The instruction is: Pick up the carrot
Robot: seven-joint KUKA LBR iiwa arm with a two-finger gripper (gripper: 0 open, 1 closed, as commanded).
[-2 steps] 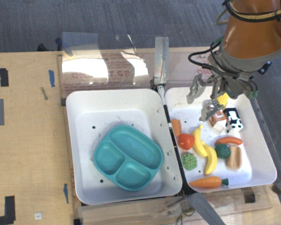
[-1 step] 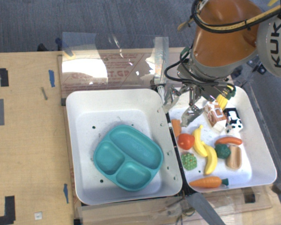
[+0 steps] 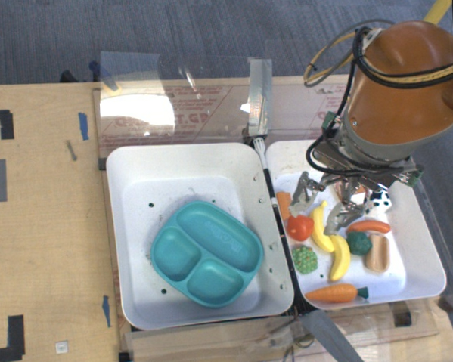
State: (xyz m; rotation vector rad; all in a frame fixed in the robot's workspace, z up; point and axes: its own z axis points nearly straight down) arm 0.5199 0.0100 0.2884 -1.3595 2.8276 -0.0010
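Camera view: gripper (image 3: 324, 207) open, empty, above banana (image 3: 330, 247); carrot (image 3: 334, 292) at right bin (image 3: 421, 276) front edge.

red print on cardboard (image 3: 208, 113), probably text, too blurred to read

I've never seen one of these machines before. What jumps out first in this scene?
The big orange and grey arm looms over the right bin, which is crowded with bright toy food: a yellow banana, a red tomato and the carrot near its front edge. In the left bin lies a teal divided plate.
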